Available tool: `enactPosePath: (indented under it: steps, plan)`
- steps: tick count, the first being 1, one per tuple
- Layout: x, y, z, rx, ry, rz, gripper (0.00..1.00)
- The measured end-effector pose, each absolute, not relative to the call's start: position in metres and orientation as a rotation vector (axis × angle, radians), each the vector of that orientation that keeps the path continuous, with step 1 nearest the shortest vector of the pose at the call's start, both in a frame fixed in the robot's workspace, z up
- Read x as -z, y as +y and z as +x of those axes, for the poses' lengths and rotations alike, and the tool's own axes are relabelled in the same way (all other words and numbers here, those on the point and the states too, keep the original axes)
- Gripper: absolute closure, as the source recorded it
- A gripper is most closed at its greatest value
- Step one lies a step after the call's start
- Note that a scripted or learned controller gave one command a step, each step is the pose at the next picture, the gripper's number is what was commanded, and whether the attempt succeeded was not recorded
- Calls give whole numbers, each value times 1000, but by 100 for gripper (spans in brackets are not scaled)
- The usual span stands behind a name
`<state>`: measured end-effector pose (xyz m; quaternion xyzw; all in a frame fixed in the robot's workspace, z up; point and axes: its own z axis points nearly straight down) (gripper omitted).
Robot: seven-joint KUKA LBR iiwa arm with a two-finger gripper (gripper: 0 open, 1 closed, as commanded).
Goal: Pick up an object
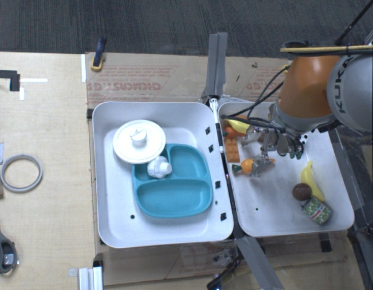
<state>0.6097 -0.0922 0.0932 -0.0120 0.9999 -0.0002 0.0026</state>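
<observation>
Camera view: gripper (266,159) low in right bin (277,216), fingers' gap unclear, cannot tell grip. Carrot (249,166) touching fingers, just left. Banana (311,181), brown ball (302,191) to right, apart. Blue tray (174,198) in left bin.

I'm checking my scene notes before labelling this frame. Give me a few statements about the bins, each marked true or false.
1. The blue tray lies in the left bin. True.
2. The white lid lies in the right bin. False: it rests in the left bin, overlapping the tray.
3. The pincer is over the right bin. True.
4. The carrot lies on the tray. False: it is in the right bin, beside the pincer.
</observation>
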Motion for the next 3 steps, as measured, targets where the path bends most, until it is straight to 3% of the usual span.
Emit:
enactPosePath:
  steps: [1,2,3]
  plan:
    - [-92,-95,544,1,3136,-154,0]
    - [-101,-94,545,2,3133,-159,100]
    - [-101,-94,545,2,3133,-159,0]
